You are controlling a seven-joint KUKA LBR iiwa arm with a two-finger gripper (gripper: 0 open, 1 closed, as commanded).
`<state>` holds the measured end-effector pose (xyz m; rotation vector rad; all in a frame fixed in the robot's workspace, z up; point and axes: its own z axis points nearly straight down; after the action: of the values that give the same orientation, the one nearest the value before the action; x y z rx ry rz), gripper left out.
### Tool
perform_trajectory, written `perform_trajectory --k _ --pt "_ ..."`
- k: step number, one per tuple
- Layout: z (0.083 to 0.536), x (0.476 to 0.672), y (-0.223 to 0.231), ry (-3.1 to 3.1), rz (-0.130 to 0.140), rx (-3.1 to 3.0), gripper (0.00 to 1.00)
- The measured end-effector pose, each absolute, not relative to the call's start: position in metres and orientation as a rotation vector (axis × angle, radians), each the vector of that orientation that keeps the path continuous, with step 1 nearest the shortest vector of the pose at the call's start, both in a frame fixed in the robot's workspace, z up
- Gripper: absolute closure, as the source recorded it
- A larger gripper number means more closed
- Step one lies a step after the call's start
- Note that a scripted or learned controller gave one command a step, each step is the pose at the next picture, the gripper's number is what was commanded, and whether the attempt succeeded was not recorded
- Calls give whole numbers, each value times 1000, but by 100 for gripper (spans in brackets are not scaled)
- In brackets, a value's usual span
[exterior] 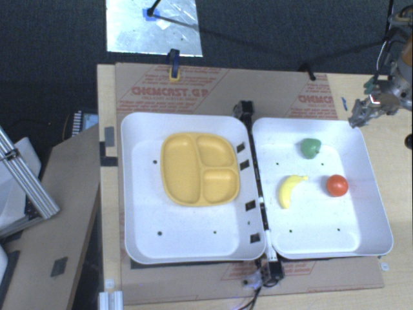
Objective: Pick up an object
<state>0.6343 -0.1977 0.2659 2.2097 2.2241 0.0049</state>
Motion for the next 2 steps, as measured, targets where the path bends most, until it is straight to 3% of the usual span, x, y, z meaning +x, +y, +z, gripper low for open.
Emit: perform_trajectory --k 2 --pt "254 601 -96 2232 1 2213 100"
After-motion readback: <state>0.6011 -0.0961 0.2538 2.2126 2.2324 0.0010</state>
